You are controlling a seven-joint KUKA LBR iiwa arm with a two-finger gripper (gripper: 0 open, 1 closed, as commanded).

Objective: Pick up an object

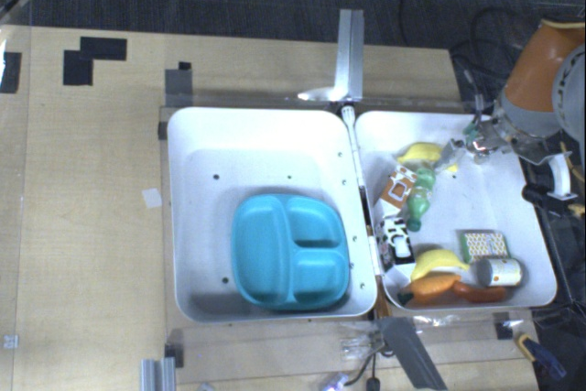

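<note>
Nearest, along the right bin's (pixel 546 284) front wall, lie a silver can (pixel 499 272), an orange piece (pixel 430 287) and a yellow piece (pixel 436 263), crowded together. Behind them sits a patterned square (pixel 483 244), then open white floor. Farther back, a green bottle (pixel 418 201) and a yellow fruit (pixel 421 152) lie left of the hand (pixel 478 140), which hangs at the far rim; I cannot tell its opening. The left bin (pixel 201 142) holds a blue tray (pixel 290 249).

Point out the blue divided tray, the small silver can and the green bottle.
blue divided tray (pixel 291 250), camera view, centre ridge.
small silver can (pixel 501 272), camera view, side wall.
green bottle (pixel 417 202), camera view, body.
</note>
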